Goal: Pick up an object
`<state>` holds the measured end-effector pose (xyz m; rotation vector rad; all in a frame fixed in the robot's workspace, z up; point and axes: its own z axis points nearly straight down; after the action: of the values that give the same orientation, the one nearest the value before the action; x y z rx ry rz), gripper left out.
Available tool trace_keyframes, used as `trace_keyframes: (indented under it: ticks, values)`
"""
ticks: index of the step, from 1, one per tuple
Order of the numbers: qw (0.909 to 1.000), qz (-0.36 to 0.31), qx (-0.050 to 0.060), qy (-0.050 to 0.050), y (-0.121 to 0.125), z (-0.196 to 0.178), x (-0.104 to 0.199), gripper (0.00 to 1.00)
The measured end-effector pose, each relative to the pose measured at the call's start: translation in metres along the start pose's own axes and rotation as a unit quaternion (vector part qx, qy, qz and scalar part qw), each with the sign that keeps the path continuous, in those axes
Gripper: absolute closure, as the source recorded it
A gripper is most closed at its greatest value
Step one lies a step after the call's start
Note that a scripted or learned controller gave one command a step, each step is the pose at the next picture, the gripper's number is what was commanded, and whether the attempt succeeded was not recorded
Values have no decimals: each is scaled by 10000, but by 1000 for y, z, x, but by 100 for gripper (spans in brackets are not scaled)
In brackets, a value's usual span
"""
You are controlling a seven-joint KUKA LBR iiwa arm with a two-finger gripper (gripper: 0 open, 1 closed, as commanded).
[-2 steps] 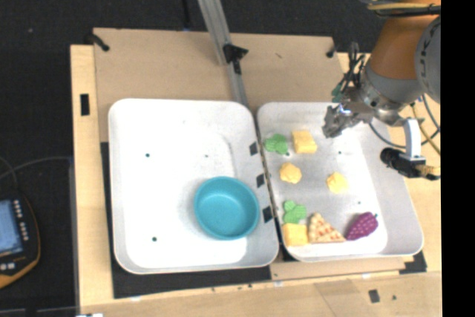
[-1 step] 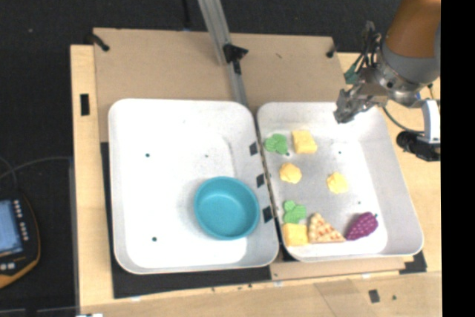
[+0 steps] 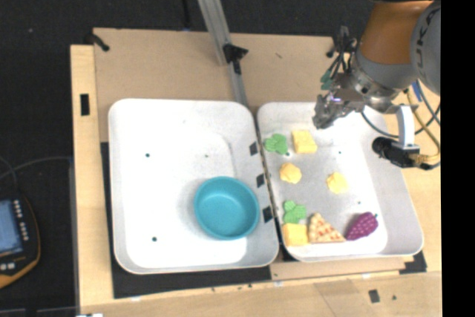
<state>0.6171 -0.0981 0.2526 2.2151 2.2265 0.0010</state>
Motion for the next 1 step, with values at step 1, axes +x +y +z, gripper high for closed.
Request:
trace_keyframes:
  ticks: [1]
  values:
    - [10000,-3,11,4,8,9,50,100]
